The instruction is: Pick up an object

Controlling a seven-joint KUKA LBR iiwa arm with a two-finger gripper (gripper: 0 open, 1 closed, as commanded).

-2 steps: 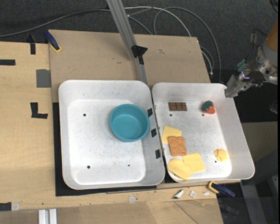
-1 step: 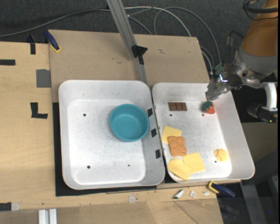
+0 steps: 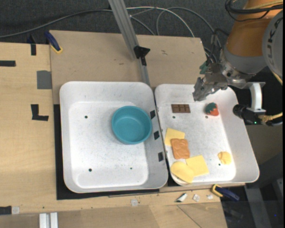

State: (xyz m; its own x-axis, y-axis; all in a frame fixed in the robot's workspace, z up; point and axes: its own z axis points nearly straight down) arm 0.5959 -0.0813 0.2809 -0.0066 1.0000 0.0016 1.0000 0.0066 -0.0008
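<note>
Looks like a robotics lab: plywood worktop (image 3: 109, 56) marked with black tape (image 3: 37, 112), loose cables (image 3: 152, 15) trailing behind, an aluminium camera post (image 3: 123, 20), two white bins (image 3: 69, 127) under an industrial arm (image 3: 251, 32).

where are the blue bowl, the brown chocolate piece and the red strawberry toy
blue bowl (image 3: 131, 124), camera view, on its inner floor, left bin.
brown chocolate piece (image 3: 181, 109), camera view, on its middle, right bin.
red strawberry toy (image 3: 212, 110), camera view, on its red body, right bin.
</note>
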